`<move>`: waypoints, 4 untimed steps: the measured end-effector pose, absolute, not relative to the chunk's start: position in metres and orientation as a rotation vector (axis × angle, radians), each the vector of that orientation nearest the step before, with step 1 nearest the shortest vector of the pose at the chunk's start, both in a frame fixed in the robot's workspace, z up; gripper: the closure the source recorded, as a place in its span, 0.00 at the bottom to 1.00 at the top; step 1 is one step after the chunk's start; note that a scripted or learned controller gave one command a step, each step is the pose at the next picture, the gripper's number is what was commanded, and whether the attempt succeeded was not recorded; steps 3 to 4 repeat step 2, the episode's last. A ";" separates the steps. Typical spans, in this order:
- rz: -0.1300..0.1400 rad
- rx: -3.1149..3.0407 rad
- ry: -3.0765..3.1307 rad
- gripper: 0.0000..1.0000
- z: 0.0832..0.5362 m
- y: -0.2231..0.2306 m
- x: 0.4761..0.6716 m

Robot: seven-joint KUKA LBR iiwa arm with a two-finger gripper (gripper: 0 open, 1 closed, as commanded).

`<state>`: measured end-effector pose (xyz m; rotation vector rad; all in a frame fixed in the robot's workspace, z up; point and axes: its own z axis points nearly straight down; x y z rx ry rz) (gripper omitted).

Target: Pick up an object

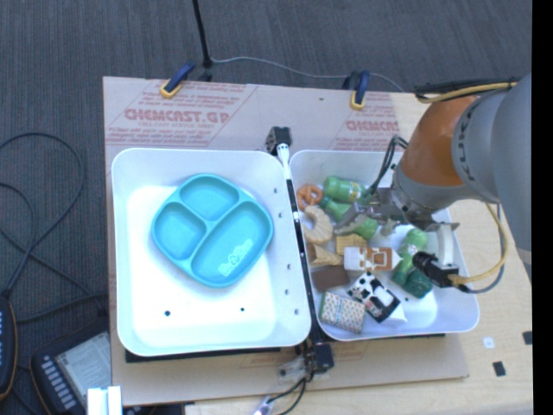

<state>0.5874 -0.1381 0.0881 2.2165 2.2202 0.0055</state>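
The right bin [467,314] holds a heap of small toy items. Among them are a light green piece [344,188], an orange ring [309,196], beige pieces [319,229], a brown square [327,277], a black-and-white spotted piece [377,297] and a dark green piece [416,281]. My gripper [357,218] is lowered into the middle of this heap, just below the light green piece and beside another green piece [367,228]. The wrist and the clutter hide what lies under its tip.
The left bin [138,318] holds a blue divided plate [212,230]. A patterned block [344,312] lies at the right bin's front. The grey and orange arm [449,158] covers that bin's right rear. Clamps [357,91] and cables sit on the cardboard behind the bins.
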 end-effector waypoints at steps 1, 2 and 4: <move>0.007 2.215 2.218 1.00 0.099 -0.139 0.588; 0.001 2.218 2.222 1.00 0.217 -0.082 0.593; 0.001 2.218 2.222 1.00 0.217 -0.082 0.593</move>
